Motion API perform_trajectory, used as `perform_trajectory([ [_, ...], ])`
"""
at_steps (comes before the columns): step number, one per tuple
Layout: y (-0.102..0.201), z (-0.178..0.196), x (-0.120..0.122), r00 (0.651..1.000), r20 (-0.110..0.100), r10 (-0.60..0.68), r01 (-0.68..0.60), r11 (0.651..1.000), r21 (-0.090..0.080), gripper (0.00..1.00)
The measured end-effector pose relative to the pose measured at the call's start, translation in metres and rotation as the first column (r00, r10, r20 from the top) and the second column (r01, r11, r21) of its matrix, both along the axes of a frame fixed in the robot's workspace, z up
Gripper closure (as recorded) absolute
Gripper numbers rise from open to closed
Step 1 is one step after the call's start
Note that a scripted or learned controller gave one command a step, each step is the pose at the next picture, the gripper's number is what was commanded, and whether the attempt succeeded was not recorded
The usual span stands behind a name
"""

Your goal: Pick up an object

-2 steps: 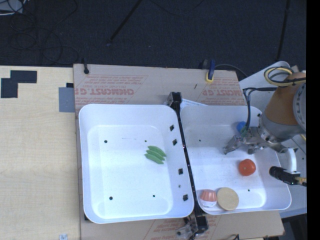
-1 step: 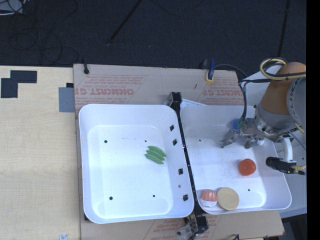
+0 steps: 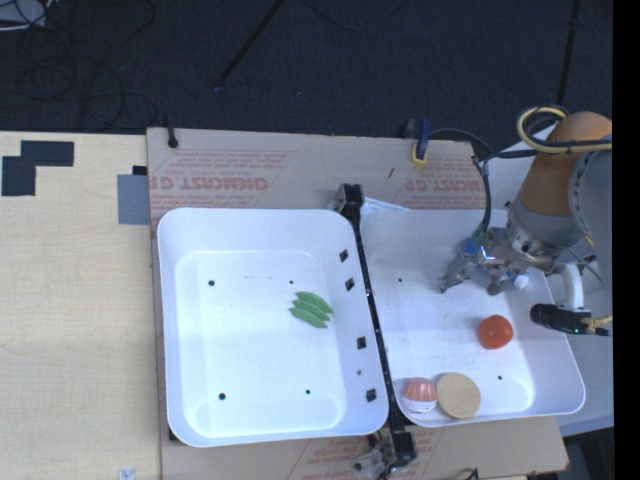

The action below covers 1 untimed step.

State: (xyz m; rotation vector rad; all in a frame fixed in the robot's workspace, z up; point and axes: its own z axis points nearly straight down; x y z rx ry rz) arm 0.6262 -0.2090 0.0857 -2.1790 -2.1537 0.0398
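End effector point(image 3: 472, 285) hung over the far half of the right bin point(image 3: 420, 320), fingers spread, nothing between them. No grasp yet.

Nearest candidate was the red round object point(image 3: 494, 332), on the bin floor just nearside of the end effector and apart from it. It sat clear of the walls and the other items, so I judged it the best pick.

Other items:
- tan disc point(image 3: 459, 395) and pink-and-white object point(image 3: 419, 394), touching or nearly so, tight against the near rim. Bad finger clearance.
- green pods point(image 3: 311, 309) in the left bin point(image 3: 240, 333), well apart from the arm.

To do it well:
- centre the fingers over the red object before descending, since a round shape would likely roll if one finger hit first
- keep the fingers wide enough to straddle it
- go down close to the floor and close at the widest part
- lift straight up and check it's actually between the fingers

Main risk, as I saw it: an off-centre close squirting it out sideways.
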Motion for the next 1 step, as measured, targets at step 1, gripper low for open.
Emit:
perform_trajectory([
  [1, -0.0015, 0.0013, -0.0708, 0.998, 0.065, 0.013, -0.011, 0.999, -0.032, 0.0],
])
